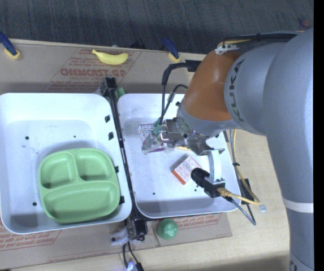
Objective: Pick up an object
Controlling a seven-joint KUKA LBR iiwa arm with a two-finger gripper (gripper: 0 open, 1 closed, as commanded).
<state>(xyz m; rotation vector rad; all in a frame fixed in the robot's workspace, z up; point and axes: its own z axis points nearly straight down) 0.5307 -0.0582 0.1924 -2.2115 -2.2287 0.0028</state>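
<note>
Right shallow white plastic bin [132,113]: two loose items. A small crinkled clear-film packet with pinkish print [148,136] lies near the bin's middle, towards the divider. A flat orange-and-white cardboard packet [184,170] lies nearer the bin's front, well apart from the first. The grey arm's gripper [163,133] is low over the bin, just beside the film packet or touching its right edge. The wrist hides the contact, and I cannot tell whether the pincer is spread, pressed together or pinching anything. Left shallow white plastic bin [14,129] holds a pale green moulded three-compartment tray [80,185] and nothing else visible. Off the bins, a small green ball [166,228] sits on the bench at the front, and a yellow banana-shaped toy [111,56] on the cardboard at the back. Judgement: the film packet is the likely target. It should be very light, soft and slippery. It will probably crumple under pressure and may slide on the smooth bin floor. Best taken across a raised fold or its thicker middle, not a flat edge. The cardboard packet looks stiffer but lies flat, offering little to pinch.
</note>
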